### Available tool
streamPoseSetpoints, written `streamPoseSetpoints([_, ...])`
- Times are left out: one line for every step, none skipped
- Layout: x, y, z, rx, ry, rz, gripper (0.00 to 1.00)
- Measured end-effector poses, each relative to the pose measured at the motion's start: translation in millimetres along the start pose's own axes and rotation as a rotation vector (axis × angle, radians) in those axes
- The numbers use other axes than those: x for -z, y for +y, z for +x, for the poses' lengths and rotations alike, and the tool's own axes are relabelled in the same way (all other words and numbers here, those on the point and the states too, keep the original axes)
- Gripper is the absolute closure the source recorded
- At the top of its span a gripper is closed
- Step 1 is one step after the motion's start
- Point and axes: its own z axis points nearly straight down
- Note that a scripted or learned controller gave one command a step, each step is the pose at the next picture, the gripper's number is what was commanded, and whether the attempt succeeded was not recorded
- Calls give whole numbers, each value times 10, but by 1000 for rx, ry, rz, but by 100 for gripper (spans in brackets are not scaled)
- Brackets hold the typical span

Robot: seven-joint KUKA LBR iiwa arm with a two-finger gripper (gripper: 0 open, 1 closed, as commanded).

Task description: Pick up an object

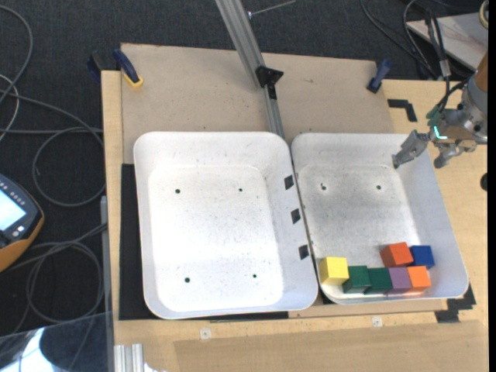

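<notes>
From above and at a slant, the camera view shows a wooden counter point(232, 91) bearing two shallow white bins side by side. The left bin point(155, 208) is bare white plastic with a few dark dots. The right bin point(349, 200) holds a cluster of small blocks packed into its near corner, toward the right.

At the left end of the cluster sits a yellow block point(335, 269). Just beside it are two green blocks point(367, 278), touching each other. A purple block point(401, 278) follows, with an orange block point(418, 277) at its right. Behind these, a red-orange block point(397, 253) stands next to a blue block point(422, 256).

The end effector point(427, 153) hangs over the far right edge of the right bin, well apart from the blocks. Its two fingers are spread apart with nothing between them, one finger point(407, 150) reaching down over the bin's rim.

A grey metal pole point(246, 45) slants in from the top and meets the counter between the bins. Blue clamps point(128, 68) grip the counter's far corners. Black cables point(46, 138) loop over the dark floor at the left.
</notes>
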Motion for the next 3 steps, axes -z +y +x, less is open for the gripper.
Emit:
streamPoseSetpoints([22, 7, 0, 1, -1, -4, 0])
streamPoseSetpoints([-602, -41, -17, -1, 0, 3, 0])
streamPoseSetpoints([-1172, 19, 57, 0, 0, 2, 0])
